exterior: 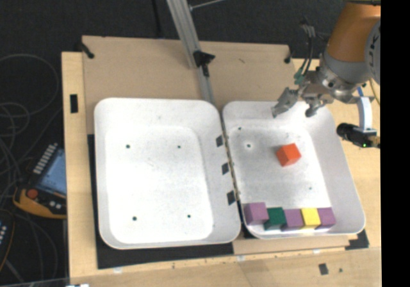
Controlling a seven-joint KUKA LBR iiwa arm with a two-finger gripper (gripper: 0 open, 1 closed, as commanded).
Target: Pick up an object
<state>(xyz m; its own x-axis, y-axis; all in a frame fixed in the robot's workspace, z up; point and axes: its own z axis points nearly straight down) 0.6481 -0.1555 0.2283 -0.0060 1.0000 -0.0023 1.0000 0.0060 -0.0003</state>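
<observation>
Near the middle of the right bin (343,151) we find an orange cube (288,154), lying alone and turned at an angle to the bin walls. Along the near wall sit five more cubes in a touching row: purple (256,213), green (275,217), purple (293,217), yellow (311,216), purple (326,216). The gripper (296,107) hangs over the bin's far edge, jaws spread, nothing between them. We judge the risks thus: a descent unaligned with the rotated cube could nudge it aside, and the packed row leaves no room for jaws. The left bin (109,151) adjoins on the worktop (128,55).
</observation>
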